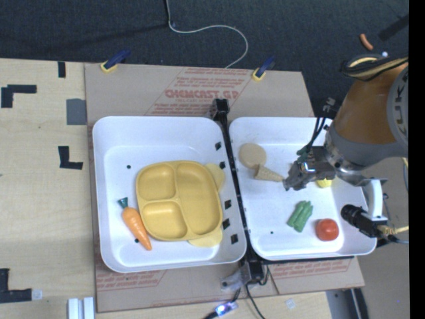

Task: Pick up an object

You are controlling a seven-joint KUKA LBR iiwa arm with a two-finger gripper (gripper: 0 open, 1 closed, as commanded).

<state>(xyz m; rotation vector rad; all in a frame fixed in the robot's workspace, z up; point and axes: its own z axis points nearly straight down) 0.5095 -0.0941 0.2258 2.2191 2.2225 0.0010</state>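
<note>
The end effector is parked low in the right bin, just beside the ice-cream cone toy; whether it's clenched or released can't be told, tbh. A straight drop onto one item is probably wanted. The green veggie and tomato sit close to the near rim, so less room there.

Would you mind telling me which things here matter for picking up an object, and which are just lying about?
Relevant to the pick:
gripper, low in the right bin
ice cream cone, closest to it
green vegetable
tomato
small yellow piece

Just lying about:
left bin, with yellow divided plate and carrot
cardboard sheet
white cable
</note>
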